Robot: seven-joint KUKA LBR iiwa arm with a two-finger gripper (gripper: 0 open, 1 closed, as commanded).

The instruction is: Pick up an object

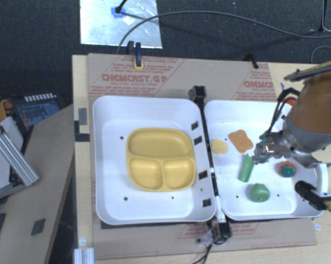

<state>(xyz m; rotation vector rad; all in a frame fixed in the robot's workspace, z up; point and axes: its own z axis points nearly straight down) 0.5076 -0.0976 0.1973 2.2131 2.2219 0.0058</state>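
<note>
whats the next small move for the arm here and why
Probably a short drop straight down onto the green cylinder. The end effector hovers just by that piece's upper end in the right bin, and nothing shows between its fingers. The orange piece and green lump lie farther off.

The bench carried a cardboard sheet with two white bins on it. The right bin lay under the gripper; the left bin sat well to the gripper's left, touching the first.
</note>
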